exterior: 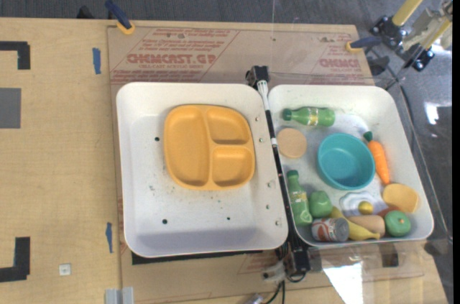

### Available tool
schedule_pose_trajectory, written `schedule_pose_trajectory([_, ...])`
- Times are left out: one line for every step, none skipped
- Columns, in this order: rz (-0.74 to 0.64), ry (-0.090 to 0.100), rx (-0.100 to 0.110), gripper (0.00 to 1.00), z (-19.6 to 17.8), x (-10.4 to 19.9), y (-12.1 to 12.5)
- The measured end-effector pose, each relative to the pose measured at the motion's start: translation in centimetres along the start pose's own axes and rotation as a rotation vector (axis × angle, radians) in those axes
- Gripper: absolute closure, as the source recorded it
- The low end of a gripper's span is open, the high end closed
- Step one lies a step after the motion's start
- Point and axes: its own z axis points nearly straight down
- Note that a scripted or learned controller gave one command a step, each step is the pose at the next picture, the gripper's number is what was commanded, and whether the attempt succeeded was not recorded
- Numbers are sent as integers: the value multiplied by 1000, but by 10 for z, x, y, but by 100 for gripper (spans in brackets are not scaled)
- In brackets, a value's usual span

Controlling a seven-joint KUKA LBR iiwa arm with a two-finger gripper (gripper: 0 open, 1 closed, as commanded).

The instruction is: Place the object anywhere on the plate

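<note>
The carrot (pixel 379 160) beside the teal bowl (pixel 346 160) looks light, stiff and slick, best pinched across its middle for the yellow plate (pixel 209 146).

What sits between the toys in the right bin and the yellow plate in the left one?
Only the two bins' adjoining rims with their black clamp strip separate the toys from the yellow plate. The plate's compartments are bare. The teal bowl lies among the toys.

The right bin (pixel 402 116) has a teal bowl (pixel 346 160) at its centre. A green bottle (pixel 309 116) lies at eleven o'clock, a tan disc (pixel 292 143) at nine, a carrot (pixel 379 159) at three, a can (pixel 330 229) at six.
</note>
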Motion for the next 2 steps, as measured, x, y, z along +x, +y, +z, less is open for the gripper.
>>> schedule_pose_trajectory([130, -4, -11, 0, -67, 1, 1])
schedule_pose_trajectory([304, -2, -7, 0, -69, 3, 1])
